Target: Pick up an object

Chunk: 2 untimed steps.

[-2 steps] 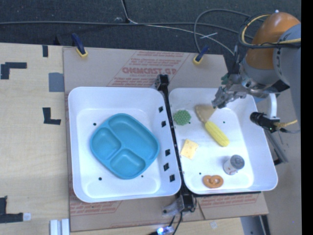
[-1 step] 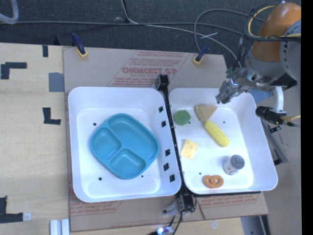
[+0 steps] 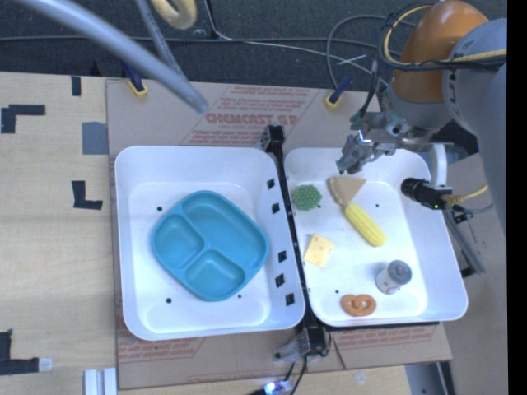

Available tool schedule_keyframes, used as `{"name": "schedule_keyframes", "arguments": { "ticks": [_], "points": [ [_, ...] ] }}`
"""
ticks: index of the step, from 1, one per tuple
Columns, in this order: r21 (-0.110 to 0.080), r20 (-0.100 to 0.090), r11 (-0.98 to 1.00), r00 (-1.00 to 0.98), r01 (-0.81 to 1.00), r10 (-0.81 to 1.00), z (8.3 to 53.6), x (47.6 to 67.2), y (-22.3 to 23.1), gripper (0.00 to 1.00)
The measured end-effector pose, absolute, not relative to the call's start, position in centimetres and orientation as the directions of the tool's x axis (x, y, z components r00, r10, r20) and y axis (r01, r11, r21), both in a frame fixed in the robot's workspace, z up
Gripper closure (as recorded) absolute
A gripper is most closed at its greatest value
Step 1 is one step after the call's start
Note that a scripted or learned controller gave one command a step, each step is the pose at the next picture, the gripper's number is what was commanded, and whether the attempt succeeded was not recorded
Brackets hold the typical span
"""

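The right bin [image 3: 428, 299] holds a green round piece [image 3: 307, 197], a tan wedge [image 3: 347, 189], a yellow corn cob [image 3: 365, 225], a yellow cheese block [image 3: 319, 250], a grey round piece [image 3: 394, 276] and a brown pretzel [image 3: 358, 305]. My gripper [image 3: 352, 159] hangs above the bin's far edge, just above and behind the tan wedge. Nothing shows between its fingers.
A blue divided plate [image 3: 210, 243] lies in the left bin [image 3: 136, 220]. A black divider [image 3: 284, 220] runs between the two bins. Cardboard [image 3: 247, 113] lies under both, with cables behind.
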State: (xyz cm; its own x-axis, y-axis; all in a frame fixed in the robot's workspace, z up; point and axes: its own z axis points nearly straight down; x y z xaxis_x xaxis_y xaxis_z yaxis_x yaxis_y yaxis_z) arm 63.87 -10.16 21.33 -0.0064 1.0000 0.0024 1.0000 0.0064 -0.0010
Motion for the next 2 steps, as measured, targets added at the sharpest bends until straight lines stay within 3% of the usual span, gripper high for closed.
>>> {"name": "schedule_keyframes", "arguments": {
  "ticks": [2],
  "points": [
    [-0.004, 0.001, 0.006, -0.006, 1.0, 1.0, 20.2, 60.3, 0.6, 1.0]
  ]
}}
